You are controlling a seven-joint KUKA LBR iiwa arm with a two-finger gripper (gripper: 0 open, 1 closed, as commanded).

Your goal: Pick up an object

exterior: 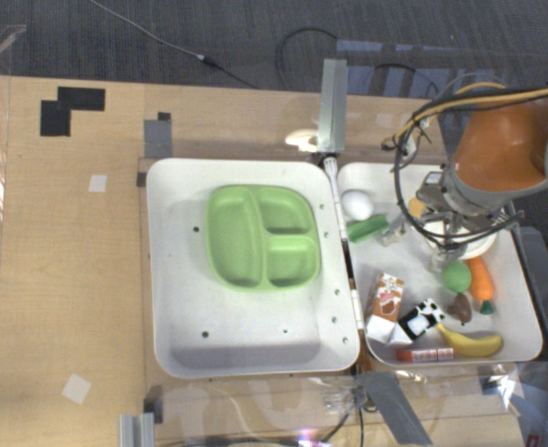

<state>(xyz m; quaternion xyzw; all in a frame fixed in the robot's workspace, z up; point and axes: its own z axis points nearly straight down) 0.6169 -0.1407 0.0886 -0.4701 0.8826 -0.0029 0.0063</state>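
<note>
Hovering over the crowded right bin [521, 250], the gripper [453, 250], jaw state impossible to tell from here, sits just above the green ball [457, 277], which could roll against the carrot [481, 282] and slip free.

Setting: a robotics laboratory, seen from a fixed camera above.
Work surface: a light wooden tabletop [69, 277] under clear plastic sheeting, marked with black tape patches [67, 108].
Fixtures: two shallow white bins [246, 343] set side by side, held by metal brackets [333, 101] at their shared edge.
Robot: an industrial arm [498, 152], grey with an orange band, reaching over the right bin [526, 319], with cables looping around its wrist.
Test objects: a green divided plate [260, 237] in the left bin; toy foods such as a banana [470, 342] and a carrot [480, 282] in the right.
Floor: dark grey carpet [209, 17] crossed by a loose cable [134, 26].
</note>
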